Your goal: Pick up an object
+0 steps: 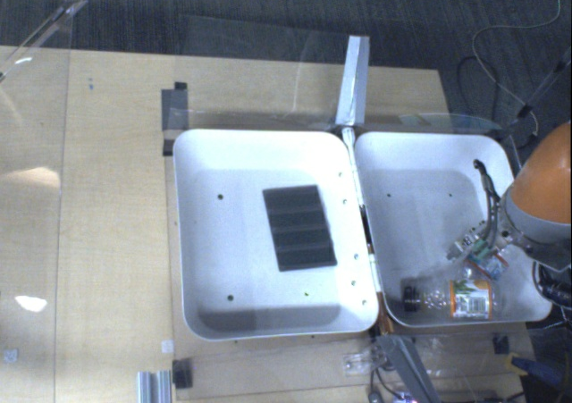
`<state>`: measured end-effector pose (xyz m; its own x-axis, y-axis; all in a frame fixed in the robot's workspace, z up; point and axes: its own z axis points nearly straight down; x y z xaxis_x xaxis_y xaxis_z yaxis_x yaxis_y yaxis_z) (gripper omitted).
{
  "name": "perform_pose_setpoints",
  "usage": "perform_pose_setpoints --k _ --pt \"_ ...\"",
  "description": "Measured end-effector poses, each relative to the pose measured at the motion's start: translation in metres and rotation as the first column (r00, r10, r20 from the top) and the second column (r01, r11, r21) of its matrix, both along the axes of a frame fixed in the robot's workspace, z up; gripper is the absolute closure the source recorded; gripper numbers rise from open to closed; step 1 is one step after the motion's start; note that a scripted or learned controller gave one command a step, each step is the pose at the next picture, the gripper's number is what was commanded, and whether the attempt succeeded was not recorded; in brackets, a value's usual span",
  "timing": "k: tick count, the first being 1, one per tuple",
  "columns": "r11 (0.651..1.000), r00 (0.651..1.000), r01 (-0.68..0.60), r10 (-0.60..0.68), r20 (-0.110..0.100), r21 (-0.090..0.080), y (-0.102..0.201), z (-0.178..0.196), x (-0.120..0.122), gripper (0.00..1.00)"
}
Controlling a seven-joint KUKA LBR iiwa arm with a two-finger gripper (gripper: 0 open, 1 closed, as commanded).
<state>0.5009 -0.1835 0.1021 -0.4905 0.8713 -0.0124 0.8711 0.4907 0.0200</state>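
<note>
A dark ribbed rectangular pad lies flat near the middle of the left bin. In the right bin, a clear plastic bottle with an orange label and a black cap lies on its side by the front wall. My gripper reaches in from the right and hangs low over the right bin's front right part. It sits just above and behind the labelled end of the bottle. A small teal and metallic piece shows at the gripper's tip. I cannot make out whether it touches the bottle.
The grey arm with its orange band covers the right bin's right wall. A grey upright bar stands behind the seam between the bins. Cables and brackets lie along the bench's front edge below the right bin.
</note>
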Motion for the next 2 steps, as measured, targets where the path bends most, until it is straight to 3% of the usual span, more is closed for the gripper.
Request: perform_pose_setpoints --k 1,2 --pt "1.000 1.000 0.000 0.000 0.000 0.000 0.000 0.000 0.000 0.00" --pt "1.000 1.000 -0.001 0.001 0.006 0.000 0.001 0.011 0.002 1.00"
